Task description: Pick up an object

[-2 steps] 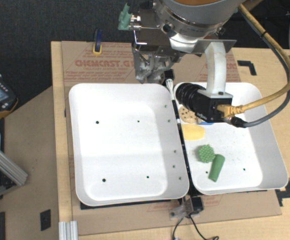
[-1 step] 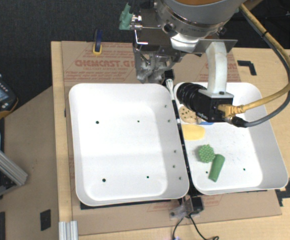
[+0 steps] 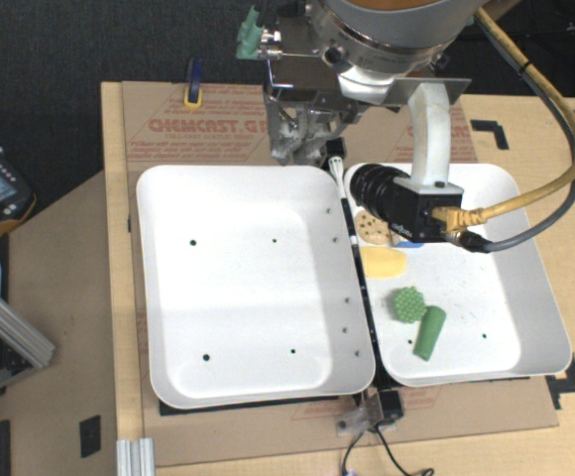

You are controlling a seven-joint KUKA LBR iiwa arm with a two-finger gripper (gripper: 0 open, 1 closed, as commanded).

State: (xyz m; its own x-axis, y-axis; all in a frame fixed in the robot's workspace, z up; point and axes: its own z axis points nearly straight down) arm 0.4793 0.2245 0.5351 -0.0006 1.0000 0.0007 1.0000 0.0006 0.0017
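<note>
Bumpy green ball [image 3: 407,302], smooth green cylinder [image 3: 428,333] beside it, yellow lump [image 3: 385,263] in right bin [image 3: 511,266], pincer [image 3: 308,143] hung above far rim, open or closed could not be told.

1 fixed cam above bench [image 3: 134,365], slanted down on both bins [image 3: 248,296], fairly close.

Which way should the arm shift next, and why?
Probably shift the gripper toward the right bin: the green ball, green cylinder and yellow piece lie there, while it hangs by the far rim of the left bin.
</note>
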